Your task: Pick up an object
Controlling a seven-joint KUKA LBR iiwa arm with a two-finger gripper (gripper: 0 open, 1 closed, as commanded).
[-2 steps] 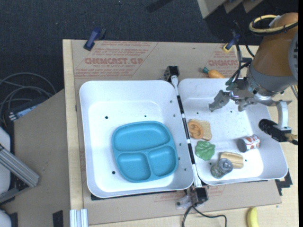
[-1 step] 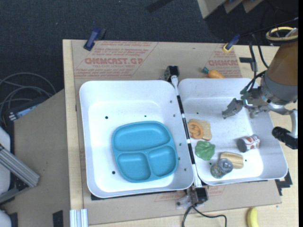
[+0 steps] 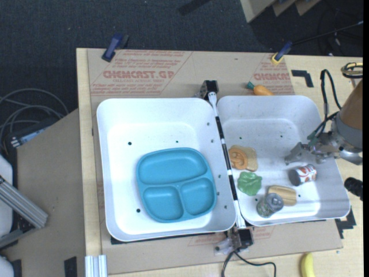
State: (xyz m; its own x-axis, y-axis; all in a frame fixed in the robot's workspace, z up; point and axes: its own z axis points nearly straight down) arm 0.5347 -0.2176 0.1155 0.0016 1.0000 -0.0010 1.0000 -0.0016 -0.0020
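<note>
The right bin point(image 3: 271, 111) holds several small objects. A tan pretzel-like piece point(image 3: 243, 157) lies near its left wall, with a green lump point(image 3: 249, 183) just below it. A grey round object point(image 3: 269, 205) and a tan block point(image 3: 282, 194) sit at the front. A small red, white and black can point(image 3: 304, 174) lies on its side toward the right. My gripper point(image 3: 309, 153) hangs over the right part of this bin, just above and behind the can, with nothing visibly held. The grey arm point(image 3: 350, 120) enters from the right.
The left bin point(image 3: 115, 120) holds a blue divided plate point(image 3: 176, 183). An orange item point(image 3: 261, 89) lies on the bench behind the right bin, and a yellow one point(image 3: 307, 265) near the front edge. Clamps point(image 3: 115, 47) stand at the back corners. A black cable point(image 3: 327, 94) runs beside the arm.
</note>
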